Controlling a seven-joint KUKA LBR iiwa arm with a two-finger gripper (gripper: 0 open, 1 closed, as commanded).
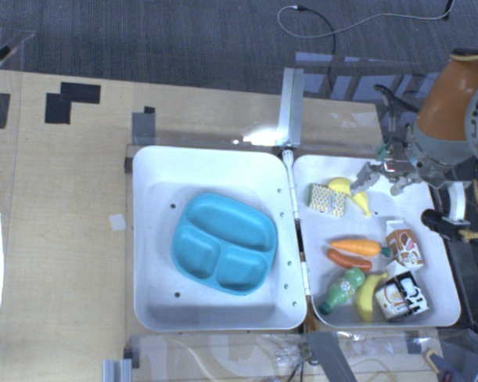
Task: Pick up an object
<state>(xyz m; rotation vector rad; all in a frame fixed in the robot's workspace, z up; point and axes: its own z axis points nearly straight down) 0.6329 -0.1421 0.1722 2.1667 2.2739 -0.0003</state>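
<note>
camera view | hand (pixel 383 177) fingers spread, above right bin (pixel 452 268) | glossy blue compartment tray (pixel 224 243) in left bin (pixel 151 246)

A pale wooden bench (pixel 65 243) carries two shallow white plastic bins, the left bin (pixel 153 301) and the right bin (pixel 442 303), touching side by side.

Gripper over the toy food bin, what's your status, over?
Gripper open, hanging over right bin's far end, holding nothing. Nearest: small banana and patterned packet. Carrot, bottle, cartons untouched.
</note>
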